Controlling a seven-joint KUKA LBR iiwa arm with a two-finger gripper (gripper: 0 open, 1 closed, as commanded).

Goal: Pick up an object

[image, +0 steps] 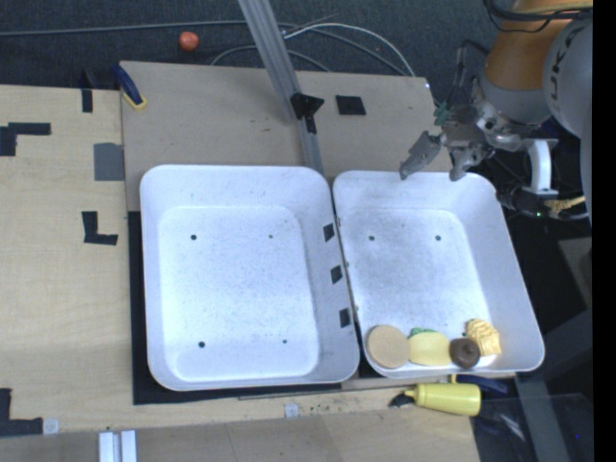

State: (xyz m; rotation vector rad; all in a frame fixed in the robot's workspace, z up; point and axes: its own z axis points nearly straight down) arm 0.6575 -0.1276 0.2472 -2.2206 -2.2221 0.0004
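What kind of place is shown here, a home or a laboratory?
Probably a robotics laboratory: two shallow white plastic bins on a taped wooden bench, and a grey and orange robot arm with its pincer spread.

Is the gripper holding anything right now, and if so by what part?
Nothing is held. The gripper hangs open over the far edge of the right bin, with nothing between its jaws; the objects lie at the bin's near edge.

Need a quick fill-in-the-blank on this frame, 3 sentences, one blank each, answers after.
1. The small objects lie along the near edge of the ___ bin.
2. The claw hangs over the right bin's ___ rim.
3. The claw's fingers are spread ___ with nothing between them.

Missing words: right; far; open
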